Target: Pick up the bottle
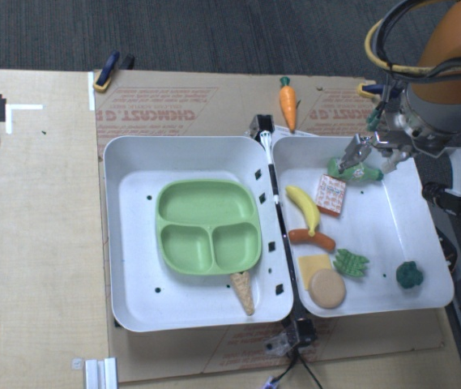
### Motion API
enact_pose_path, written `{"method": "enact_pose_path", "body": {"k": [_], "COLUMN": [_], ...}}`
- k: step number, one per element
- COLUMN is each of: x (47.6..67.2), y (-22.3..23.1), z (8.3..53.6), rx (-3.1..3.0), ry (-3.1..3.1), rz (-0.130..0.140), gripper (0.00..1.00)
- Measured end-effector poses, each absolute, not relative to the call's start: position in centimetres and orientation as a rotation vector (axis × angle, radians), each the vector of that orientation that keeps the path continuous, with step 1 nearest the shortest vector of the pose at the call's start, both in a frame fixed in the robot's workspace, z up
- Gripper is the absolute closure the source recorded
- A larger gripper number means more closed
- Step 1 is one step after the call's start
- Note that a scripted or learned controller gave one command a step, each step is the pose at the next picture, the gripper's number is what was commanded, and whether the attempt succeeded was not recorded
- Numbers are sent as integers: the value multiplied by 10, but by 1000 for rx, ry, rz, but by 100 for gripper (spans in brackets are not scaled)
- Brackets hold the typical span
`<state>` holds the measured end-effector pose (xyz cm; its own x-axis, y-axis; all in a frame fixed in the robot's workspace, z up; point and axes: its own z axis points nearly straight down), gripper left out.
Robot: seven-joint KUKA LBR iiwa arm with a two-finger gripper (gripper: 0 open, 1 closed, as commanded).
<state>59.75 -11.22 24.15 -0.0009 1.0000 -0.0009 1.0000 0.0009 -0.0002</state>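
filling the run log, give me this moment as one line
task: pick up bottle | gripper: low at right bin's far edge, at green bottle | lift: not visible | left bin: green tray, cone

Cardboard sheet (159, 104) under the bins carries red print (mirrored, unreadable).

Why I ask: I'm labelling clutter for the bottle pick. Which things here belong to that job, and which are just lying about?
For the job:
green bottle, lying at the back of the right bin
hand, just above it

Lying about:
banana
sausage
cheese slice
broccoli
carrot
green plate
cone
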Motion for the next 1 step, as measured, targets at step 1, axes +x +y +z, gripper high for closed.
{"method": "enact_pose_path", "body": {"k": [1], "x": [598], "y": [-113], "z": [251], "rx": [2218], "ry": [2222], "rz": [-1], "gripper": [100]}}
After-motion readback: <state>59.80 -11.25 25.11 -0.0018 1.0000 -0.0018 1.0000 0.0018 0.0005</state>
